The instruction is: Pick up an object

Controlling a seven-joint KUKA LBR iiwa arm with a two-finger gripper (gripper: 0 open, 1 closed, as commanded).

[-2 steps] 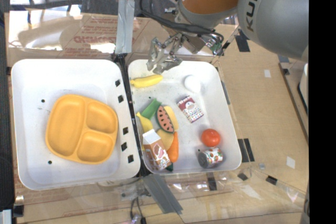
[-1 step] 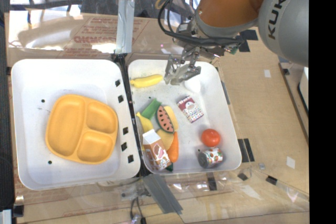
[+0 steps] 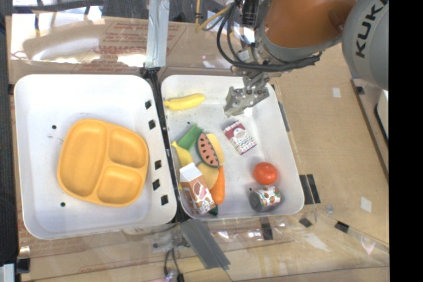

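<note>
Looming closest to the lens, the arm's orange wrist band (image 3: 307, 6) is a smooth glossy dome, with grey casing beside it and black and yellow cables looping off its far side. Below it the claw (image 3: 243, 100) hangs over the far end of the right bin (image 3: 291, 162); whether it is wide or narrow I cannot tell, and nothing is seen held in it.

Taking the right bin as the landmark: the left bin (image 3: 33, 142) touches its left wall, a shallow white plastic tray with rounded corners. In it lies a yellow divided plate (image 3: 102, 162), matte plastic with three compartments.

Inside the right bin, a toy banana (image 3: 185, 102) lies alone at the far left corner, smooth, curved and likely light and rigid; it looks the easiest pick, best pinched across its narrow middle. Near the centre lies a small red-and-white packet (image 3: 240, 138), flat, just below the claw. Along the left wall a cluster crowds together: a watermelon slice (image 3: 209, 150), a carrot (image 3: 218, 185) and a small juice carton (image 3: 197, 190), touching, so awkward to separate. Toward the near right corner sit a round tomato (image 3: 266, 173), likely to roll, and a small printed can (image 3: 266, 198) just nearer.
</note>
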